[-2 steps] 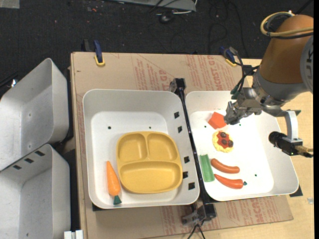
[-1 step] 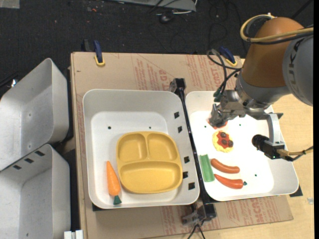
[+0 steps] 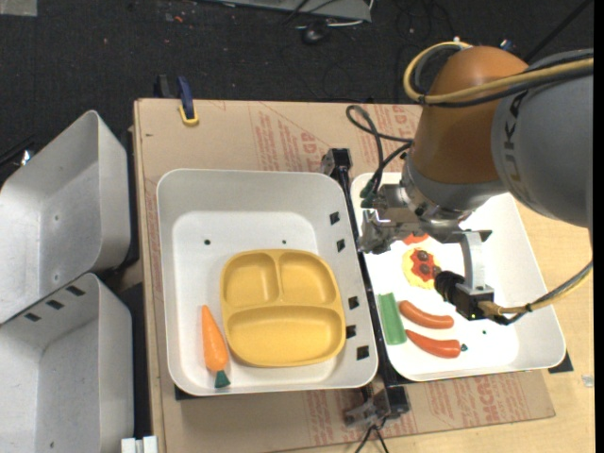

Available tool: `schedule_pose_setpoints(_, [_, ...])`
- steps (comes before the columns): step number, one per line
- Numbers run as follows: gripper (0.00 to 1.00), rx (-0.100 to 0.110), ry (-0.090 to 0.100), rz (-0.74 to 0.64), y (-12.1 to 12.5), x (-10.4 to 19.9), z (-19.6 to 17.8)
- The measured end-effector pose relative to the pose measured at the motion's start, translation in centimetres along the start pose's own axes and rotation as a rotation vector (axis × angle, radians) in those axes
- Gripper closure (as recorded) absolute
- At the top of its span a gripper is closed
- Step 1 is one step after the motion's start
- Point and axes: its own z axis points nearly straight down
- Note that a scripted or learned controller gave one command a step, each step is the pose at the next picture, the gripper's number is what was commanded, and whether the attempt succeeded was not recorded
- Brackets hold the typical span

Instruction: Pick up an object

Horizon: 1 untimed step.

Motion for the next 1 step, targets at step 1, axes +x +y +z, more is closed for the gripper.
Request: schedule_pose_setpoints(1, [1.0,-0.002,0.0,0.0,-0.19,4.86,-0.11])
